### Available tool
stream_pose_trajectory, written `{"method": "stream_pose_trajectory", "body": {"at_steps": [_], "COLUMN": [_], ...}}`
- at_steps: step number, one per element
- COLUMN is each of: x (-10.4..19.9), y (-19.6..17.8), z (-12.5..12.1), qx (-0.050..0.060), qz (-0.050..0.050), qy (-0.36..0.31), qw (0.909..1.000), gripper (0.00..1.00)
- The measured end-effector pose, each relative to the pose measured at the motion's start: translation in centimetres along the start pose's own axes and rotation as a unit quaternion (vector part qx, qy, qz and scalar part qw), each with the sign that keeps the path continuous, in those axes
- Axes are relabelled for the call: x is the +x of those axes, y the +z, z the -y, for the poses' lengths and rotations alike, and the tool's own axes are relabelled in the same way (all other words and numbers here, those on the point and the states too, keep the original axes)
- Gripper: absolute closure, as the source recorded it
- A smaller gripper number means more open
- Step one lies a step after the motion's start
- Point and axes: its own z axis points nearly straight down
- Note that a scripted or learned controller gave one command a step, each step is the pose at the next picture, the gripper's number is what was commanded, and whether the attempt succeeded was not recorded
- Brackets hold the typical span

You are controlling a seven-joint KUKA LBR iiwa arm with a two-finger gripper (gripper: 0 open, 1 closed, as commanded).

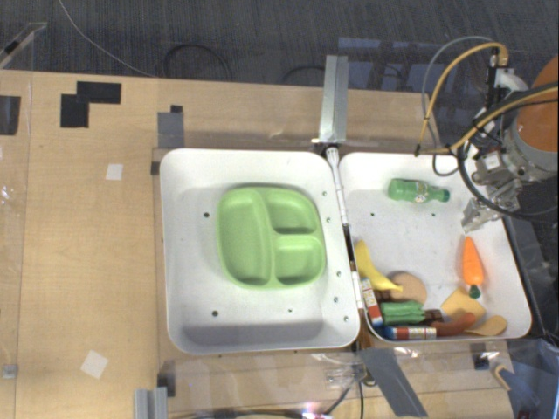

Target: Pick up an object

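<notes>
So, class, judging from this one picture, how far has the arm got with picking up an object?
Done: nothing looks lifted yet. The green bottle, the carrot and the pile of small items including the banana all lie in the right bin. In hand: the gripper sits at that bin's right edge, just above the carrot, with nothing visibly between its fingers. Left: descend, grasp an object and raise it.

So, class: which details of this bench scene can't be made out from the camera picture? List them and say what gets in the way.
- Gripper, camera view: too small and blurred to judge its state.
- Arm: cut off by the right edge.
- Pile in the right bin's near corner: items overlap, so several can't be identified.
- Green bottle: label too small to read.
</notes>
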Motion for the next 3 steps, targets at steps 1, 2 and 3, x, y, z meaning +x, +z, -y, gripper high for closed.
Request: {"method": "stream_pose_trajectory", "body": {"at_steps": [1, 2, 3], "x": [-3.7, -2.0, -2.3], "y": [8.0, -9.5, -10.3], "z": [-6.6, -7.3, -7.2], "qx": [0.002, 0.01, 0.01], "qz": [-0.001, -0.007, -0.004], "qy": [-0.068, -0.139, -0.139], "qw": [0.9977, 0.9902, 0.9903], "gripper": [1.0, 1.0, 1.0]}}
